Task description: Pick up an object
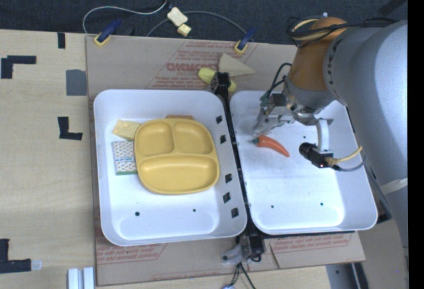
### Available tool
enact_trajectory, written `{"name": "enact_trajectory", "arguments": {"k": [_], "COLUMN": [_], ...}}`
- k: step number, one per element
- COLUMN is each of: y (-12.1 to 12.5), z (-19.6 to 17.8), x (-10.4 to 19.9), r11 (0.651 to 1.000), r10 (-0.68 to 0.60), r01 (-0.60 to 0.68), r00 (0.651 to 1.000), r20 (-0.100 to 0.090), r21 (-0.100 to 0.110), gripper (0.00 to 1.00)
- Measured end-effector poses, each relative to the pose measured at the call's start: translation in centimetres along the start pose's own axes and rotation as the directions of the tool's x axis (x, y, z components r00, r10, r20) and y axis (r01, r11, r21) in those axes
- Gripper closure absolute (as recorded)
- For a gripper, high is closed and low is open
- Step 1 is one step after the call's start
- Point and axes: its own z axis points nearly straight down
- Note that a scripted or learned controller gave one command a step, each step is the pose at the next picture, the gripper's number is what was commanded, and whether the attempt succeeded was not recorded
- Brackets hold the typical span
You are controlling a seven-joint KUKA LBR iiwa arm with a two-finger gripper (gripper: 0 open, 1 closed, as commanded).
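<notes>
The tool is hanging low in the right bin, fingers narrowly parted, just above the carrot, which is lying on the bin floor, not gripped.

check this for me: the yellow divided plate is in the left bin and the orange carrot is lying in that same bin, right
Not quite. The camera view shows the yellow divided plate in the left bin, but the orange carrot lies in the right bin, just below the tool.
</notes>
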Motion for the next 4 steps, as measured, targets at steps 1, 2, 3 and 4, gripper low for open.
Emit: {"name": "enact_trajectory", "arguments": {"k": [1,2,3,4], "y": [1.4,1.4,-2.5,-2.4], "z": [0.7,0.7,1.0,-0.1], "x": [-2.7,-2.6,0.1,0.0], "r11": [1.0,1.0,1.0,1.0], "r10": [0.002,0.001,0.001,0.002], "r01": [-0.002,-0.001,-0.001,-0.002], "r00": [1.0,1.0,1.0,1.0], "r20": [-0.001,-0.002,0.002,0.002], "r21": [0.004,0.004,-0.003,-0.003], "gripper": [1.0,0.0,0.0,1.0]}}
